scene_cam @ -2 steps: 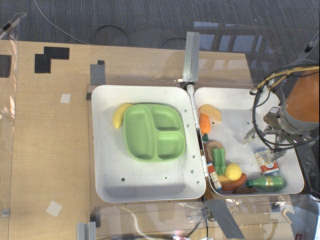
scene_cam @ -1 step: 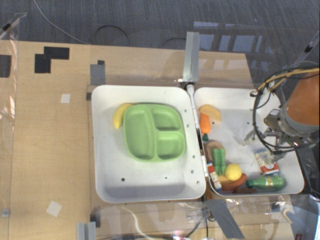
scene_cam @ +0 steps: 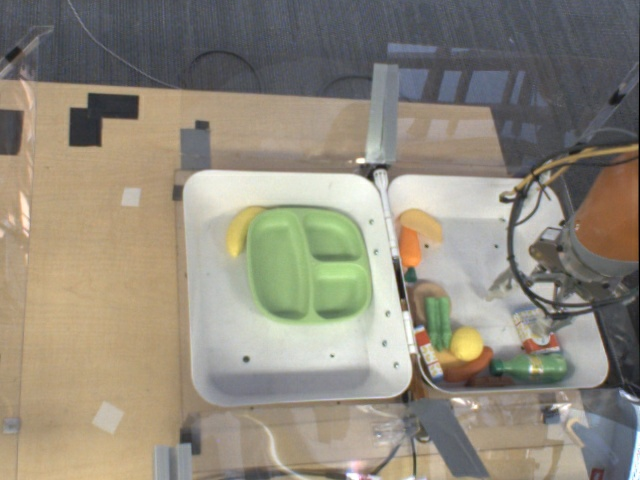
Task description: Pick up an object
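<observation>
My gripper hangs over the right side of the right bin, under the orange band and a loop of cables. Just below it lies a small red and white packet. In front of that, a green bottle lies on its side against the bin's front wall. A yellow lemon, a green pickle and a reddish sausage cluster at the bin's front left. An orange carrot and a pale orange slice lie at its back left.
The left bin holds a green divided plate with a yellow banana tucked at its back left edge. A metal post stands behind the seam between the bins. Bare white floor shows in the right bin's middle.
</observation>
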Motion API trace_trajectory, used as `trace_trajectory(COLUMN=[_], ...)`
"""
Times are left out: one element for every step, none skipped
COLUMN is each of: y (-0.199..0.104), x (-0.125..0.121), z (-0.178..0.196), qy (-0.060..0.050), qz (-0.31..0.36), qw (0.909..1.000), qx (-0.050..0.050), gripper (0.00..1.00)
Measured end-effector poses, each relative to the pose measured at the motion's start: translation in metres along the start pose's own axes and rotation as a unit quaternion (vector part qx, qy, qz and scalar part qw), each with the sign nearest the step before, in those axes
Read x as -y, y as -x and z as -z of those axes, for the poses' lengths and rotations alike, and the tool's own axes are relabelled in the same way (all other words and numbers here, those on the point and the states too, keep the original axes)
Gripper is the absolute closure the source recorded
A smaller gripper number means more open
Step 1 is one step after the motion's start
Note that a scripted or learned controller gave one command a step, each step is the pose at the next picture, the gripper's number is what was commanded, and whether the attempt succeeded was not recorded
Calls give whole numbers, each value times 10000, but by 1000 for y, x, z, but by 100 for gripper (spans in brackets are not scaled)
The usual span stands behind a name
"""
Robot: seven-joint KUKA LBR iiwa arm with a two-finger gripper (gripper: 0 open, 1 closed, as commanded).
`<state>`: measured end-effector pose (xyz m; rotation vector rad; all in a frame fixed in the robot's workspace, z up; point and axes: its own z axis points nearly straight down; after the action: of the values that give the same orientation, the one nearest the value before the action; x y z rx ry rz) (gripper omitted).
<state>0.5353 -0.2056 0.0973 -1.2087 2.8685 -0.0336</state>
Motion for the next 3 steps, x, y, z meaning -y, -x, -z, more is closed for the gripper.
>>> trace_trajectory(y=[-22,-8,5], x=[-23,-13,2], z=[0,-4,-4], qy=[-3,113,113], qz=[534,2347,2609], qw=[9986,9720,9653], qx=[9,-17,-20], gripper=[0,0,0])
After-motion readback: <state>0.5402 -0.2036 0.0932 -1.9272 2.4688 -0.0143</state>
